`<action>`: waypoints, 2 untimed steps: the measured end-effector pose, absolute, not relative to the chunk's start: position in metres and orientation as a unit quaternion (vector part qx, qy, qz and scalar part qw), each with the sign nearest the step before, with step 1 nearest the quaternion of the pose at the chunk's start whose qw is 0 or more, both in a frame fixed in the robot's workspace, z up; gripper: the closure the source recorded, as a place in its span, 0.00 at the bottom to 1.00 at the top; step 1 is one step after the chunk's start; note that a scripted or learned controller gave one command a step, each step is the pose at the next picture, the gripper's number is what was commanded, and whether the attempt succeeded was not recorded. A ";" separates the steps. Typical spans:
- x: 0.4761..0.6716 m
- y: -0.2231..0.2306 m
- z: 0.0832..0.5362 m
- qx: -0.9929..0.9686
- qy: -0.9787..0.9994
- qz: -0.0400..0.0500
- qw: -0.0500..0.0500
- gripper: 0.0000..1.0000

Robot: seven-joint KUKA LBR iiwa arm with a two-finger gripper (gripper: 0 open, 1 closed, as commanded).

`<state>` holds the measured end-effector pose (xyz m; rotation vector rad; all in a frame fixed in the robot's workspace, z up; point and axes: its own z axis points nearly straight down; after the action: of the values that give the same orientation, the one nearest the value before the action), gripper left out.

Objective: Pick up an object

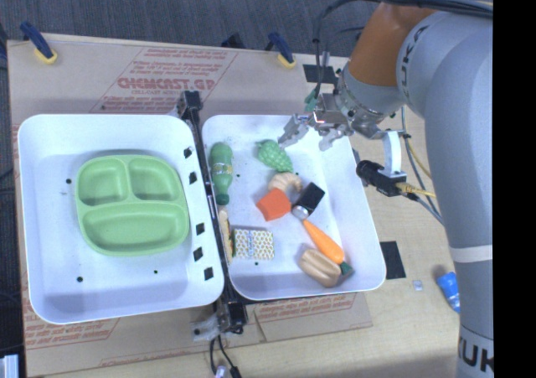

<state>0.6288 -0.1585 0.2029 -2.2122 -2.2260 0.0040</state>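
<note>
Spread-fingered metal gripper [311, 135] holds nothing, hovering at far edge of right white bin [360, 200]; picking not yet done.

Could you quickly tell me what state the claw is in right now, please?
Claw: open, holding nothing, over the back of the right bin near the green toy.

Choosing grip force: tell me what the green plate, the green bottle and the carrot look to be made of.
Green plate: likely moulded plastic, smooth and matt, one even colour with rounded compartment ridges.
Green bottle: probably glossy hard plastic, since it catches small highlights.
Carrot: looks like toy plastic, uniform orange with a slight sheen; rubber or foam can't be excluded.
</note>
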 end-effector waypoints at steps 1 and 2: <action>0.582 -0.151 0.091 -0.739 -0.674 0.001 0.002 0.00; 0.647 -0.200 0.090 -0.699 -0.715 0.003 0.005 0.00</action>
<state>0.6470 -0.1999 0.0899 -2.1886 -2.2388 0.0108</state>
